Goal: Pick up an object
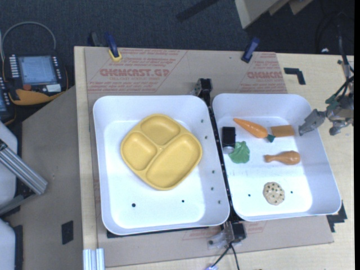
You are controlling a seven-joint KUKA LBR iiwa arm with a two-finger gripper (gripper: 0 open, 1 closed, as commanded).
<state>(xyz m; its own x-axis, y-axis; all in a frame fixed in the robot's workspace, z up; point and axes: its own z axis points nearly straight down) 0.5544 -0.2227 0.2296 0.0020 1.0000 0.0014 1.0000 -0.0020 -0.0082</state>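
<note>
Camera view: gripper w/ fingers apart, empty, over right bin's right edge; wooden block just left, carrot beyond, long axis slanting toward it.

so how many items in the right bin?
6: carrot at the back, tan block beside it, black block and green piece near the divider, drumstick mid, cookie in front.

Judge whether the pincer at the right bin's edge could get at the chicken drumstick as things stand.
Probably yes. The pincer hangs just over the right bin's far rim, and the drumstick lies alone on open floor, with nothing over it.
</note>
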